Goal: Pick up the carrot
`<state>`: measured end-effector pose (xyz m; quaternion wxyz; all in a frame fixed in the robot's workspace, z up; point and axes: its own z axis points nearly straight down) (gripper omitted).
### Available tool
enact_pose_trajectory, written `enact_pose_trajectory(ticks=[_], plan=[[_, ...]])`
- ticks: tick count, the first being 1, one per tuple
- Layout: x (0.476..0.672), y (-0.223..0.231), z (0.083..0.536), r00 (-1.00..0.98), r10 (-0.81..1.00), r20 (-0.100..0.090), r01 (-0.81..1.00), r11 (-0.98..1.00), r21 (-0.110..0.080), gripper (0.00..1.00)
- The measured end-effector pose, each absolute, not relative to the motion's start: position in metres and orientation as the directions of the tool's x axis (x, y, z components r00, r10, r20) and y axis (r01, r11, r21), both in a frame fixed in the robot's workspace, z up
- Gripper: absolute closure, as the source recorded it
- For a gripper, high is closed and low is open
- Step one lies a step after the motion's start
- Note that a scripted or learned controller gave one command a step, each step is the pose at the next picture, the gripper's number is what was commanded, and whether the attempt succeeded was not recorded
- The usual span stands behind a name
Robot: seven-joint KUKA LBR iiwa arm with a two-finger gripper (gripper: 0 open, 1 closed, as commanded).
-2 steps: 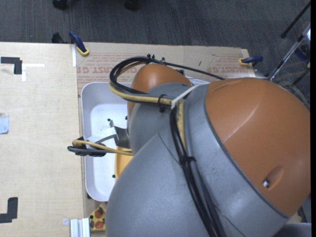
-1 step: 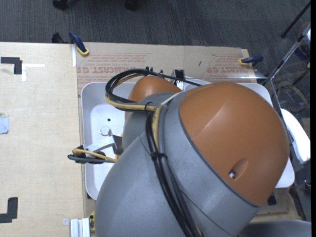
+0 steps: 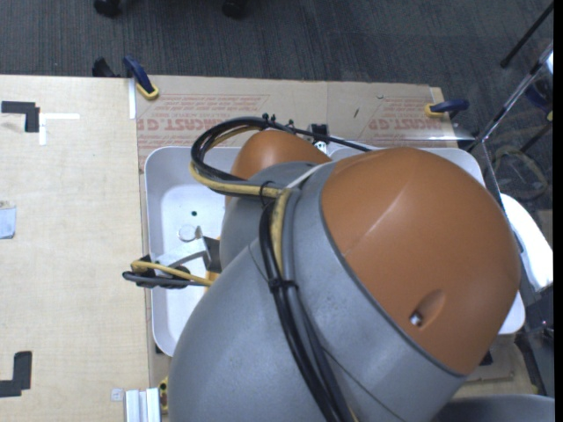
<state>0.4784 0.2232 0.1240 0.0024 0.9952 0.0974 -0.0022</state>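
A: Dark carpet (image 3: pixel 352 33) runs along the top, with chair casters at its upper edge, and below it a pale wooden tabletop (image 3: pixel 70 262) carries a sheet of brown cardboard (image 3: pixel 264 108) held by two blue clamps.

B: And the bins?

A: One white bin (image 3: pixel 171 200) shows at centre-left, its left wall and part of its floor bare. A small pale round object (image 3: pixel 186 233) lies on that floor. The arm (image 3: pixel 352 306) covers most of the rest: a big grey body with a large orange dome close to the camera and a smaller orange part behind it.

B: Cables?

A: Black and yellow cables (image 3: pixel 229 161) loop over the bin's upper part and trail out past its left wall.

B: What about the claw?

A: I cannot tell whether it is apart or together; the arm's bulk hides that area.

B: The carrot?

A: I cannot make it out; where it lies is hidden from this angle.
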Motion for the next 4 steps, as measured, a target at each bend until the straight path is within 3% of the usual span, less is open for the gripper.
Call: enact_pose_trajectory(ticks=[2, 3, 4], plan=[[0.478, 0.228, 0.136, 0.980, 0.201, -0.002, 0.201, -0.980, 0.002, 1.00], [0.483, 0.191, 0.106, 0.972, 0.235, 0.017, 0.235, -0.972, -0.015, 1.00], [0.480, 0.171, 0.102, 0.758, 0.651, 0.030, 0.652, -0.758, -0.028, 1.00]])
